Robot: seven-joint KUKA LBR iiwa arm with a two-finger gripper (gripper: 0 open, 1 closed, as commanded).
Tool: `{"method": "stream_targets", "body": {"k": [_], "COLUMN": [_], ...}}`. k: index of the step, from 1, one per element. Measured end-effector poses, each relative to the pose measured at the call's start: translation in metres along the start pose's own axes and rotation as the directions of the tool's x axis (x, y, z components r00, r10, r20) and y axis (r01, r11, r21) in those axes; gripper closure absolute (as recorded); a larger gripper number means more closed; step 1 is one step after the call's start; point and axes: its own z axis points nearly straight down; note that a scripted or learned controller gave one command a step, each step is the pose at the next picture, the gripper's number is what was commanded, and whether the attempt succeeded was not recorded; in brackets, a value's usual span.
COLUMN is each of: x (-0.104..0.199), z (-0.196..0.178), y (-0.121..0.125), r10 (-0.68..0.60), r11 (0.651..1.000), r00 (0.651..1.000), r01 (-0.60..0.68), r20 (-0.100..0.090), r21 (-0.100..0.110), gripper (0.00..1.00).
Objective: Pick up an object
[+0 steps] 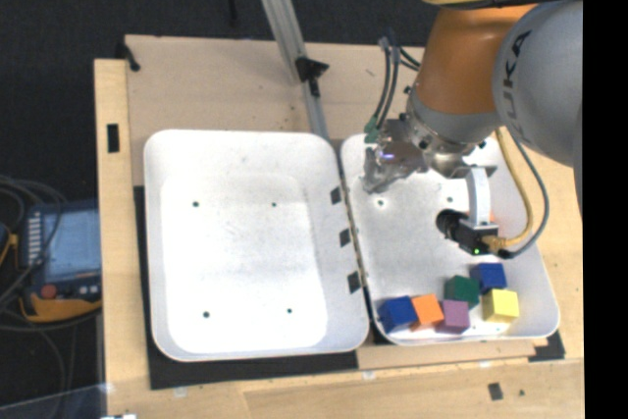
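Several small blocks lie along the near edge of the right bin (412, 240): a blue block (397, 312), an orange block (428, 309), a purple block (456, 314), a green block (461, 288), a second blue block (490, 275) and a yellow block (501, 304). My gripper (380, 168) hangs over the far left corner of that bin, well away from the blocks. I see nothing between its fingers.
The left bin (245, 240) lies beside the right one, with small black clips along their shared edge. A slanted metal rail (280, 10) rises behind the bins. The grey and orange arm (471, 54) covers the right bin's far side. A device with cables sits at far left.
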Motion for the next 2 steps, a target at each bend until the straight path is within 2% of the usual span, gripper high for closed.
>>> {"method": "stream_targets", "body": {"k": [1,2], "x": [0.047,0.088], "z": [0.016,0.012], "y": [-0.016,-0.04], "r10": [-0.001,-0.003], "r11": [1.0,1.0], "r00": [1.0,1.0], "r01": [0.001,0.003], "r20": [0.0,-0.002], "r21": [0.001,0.0], "gripper": [1.0,1.0]}}
